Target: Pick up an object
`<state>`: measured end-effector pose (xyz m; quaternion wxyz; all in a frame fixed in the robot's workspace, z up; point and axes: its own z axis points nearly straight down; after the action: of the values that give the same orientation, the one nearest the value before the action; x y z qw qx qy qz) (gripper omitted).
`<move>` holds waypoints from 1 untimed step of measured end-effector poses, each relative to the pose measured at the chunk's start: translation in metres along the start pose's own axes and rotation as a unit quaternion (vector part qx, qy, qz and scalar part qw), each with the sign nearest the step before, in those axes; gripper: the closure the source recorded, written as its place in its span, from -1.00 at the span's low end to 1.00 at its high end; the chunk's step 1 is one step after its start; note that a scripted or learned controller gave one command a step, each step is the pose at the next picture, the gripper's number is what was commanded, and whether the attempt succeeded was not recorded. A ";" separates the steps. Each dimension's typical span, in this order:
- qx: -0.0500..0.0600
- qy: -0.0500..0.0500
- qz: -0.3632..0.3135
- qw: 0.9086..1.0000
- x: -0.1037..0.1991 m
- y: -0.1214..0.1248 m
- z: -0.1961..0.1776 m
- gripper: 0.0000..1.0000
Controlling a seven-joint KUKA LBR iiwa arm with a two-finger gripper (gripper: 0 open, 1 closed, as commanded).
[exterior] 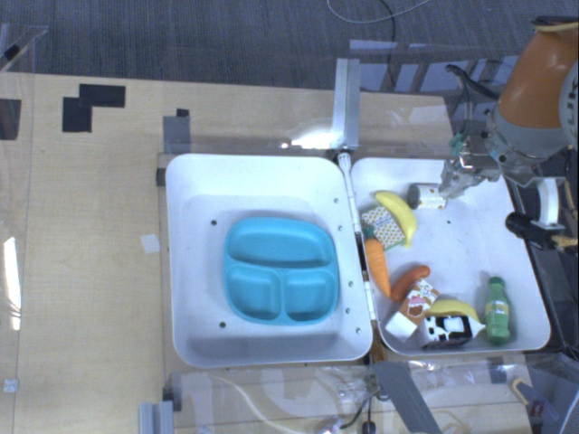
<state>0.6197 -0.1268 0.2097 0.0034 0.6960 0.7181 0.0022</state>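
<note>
- White plastic forms 2 shallow bins side by side on the bench: the left bin (pixel 190 242) and the right bin (pixel 520 269), their inner walls touching along the middle.
- A blue divided tray (pixel 280 269) with 3 compartments lies near the centre of the left bin.
- The grey arm (pixel 543 89) with its orange band reaches in over the far right corner of the right bin.
- The gripper (pixel 452 183) hangs over the far edge area of the right bin, tilted toward a small white and grey cylinder (pixel 425 195) that lies just beside its tip; I cannot tell whether its jaws are apart or together, nor whether they touch the cylinder.
- A yellow banana (pixel 400 215) lies near the far left corner of the right bin, just beside the cylinder.
- A patterned packet (pixel 382 228) sits against the banana, close to the left wall.
- An orange carrot (pixel 377 267) lies along the left wall.
- A red sausage (pixel 410 279) lies just right of the carrot, angled.
- A small printed carton (pixel 418 304) sits by the near left corner.
- A black, white and yellow toy (pixel 450 324) rests against the near edge.
- A green bottle (pixel 497 311) stands near the near right corner, beside the toy.
</note>
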 end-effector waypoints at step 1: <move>0.000 0.000 0.000 1.000 0.000 0.000 0.000 -1.00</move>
<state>0.6196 -0.1267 0.2092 0.0029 0.6961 0.7180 0.0021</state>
